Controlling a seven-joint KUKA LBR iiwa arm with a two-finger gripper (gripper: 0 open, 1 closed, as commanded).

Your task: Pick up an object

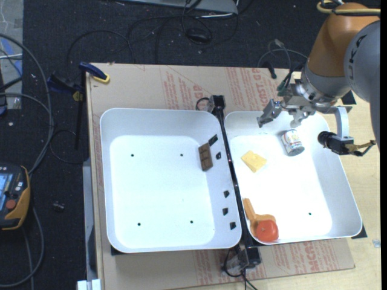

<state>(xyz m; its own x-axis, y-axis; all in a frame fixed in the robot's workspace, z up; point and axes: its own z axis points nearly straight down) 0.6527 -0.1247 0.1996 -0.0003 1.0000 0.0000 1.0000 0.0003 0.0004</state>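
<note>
Step in hand: the approach, judged from the hand (289, 109) hanging over the back of the right bin (338, 222) with nothing between its fingers.
Hand state: the fingers stand apart, one dark tip toward the bin's back left, the other nearer the can.
Likely target: the small can (292, 142), the nearest object, just in front of the hand and touching nothing.
Can position: back half of the right bin, near its right wall, well apart from the yellow block (254, 161).
Can axis: it lies on its side, long axis running roughly from the back of the bin toward the front, tilted slightly; one round end faces the front right.
How to do it well: the fingers should close across the can's curved sides, so the wrist needs turning square to that axis, and the descent should be centred, since a lying can probably rolls if nudged on one side.
Other objects: a red ball with an orange piece (264, 227) in the front left corner; a brown bar (205, 157) in the left bin (121, 119).
</note>
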